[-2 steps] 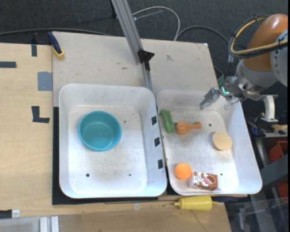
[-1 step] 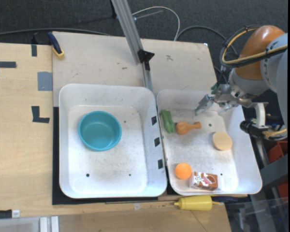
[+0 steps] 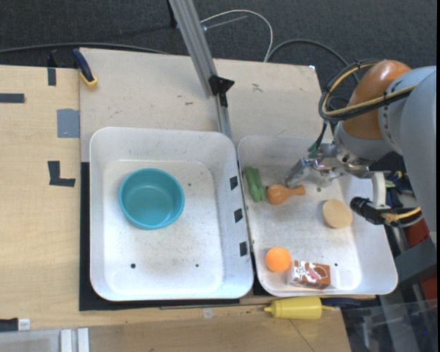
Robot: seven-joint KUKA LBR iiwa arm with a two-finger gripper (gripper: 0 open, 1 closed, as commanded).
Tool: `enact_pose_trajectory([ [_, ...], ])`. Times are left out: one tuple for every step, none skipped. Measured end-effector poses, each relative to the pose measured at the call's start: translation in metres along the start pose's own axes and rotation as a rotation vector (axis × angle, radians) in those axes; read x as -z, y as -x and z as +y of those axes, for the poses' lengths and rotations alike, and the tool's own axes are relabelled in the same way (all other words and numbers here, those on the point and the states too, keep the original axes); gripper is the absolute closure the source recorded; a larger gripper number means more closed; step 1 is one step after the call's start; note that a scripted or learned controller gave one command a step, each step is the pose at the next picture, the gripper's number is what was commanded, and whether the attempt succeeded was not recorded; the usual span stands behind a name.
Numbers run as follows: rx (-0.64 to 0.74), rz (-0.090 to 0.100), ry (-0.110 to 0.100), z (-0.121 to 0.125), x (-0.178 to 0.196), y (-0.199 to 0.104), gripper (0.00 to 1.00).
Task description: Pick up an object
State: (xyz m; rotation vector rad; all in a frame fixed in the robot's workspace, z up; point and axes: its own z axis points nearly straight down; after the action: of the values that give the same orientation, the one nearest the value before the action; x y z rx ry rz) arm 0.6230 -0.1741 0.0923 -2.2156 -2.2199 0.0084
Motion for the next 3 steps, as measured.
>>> enact_pose_trajectory([
  [0.002,-0.001,0.005,0.002,0.014,0.0,1.0],
  [0.0,-0.001,0.013,0.002,0.077,-0.002,1.0],
  [0.0,-0.002,0.013,0.003,0.131,-0.002,1.0],
])
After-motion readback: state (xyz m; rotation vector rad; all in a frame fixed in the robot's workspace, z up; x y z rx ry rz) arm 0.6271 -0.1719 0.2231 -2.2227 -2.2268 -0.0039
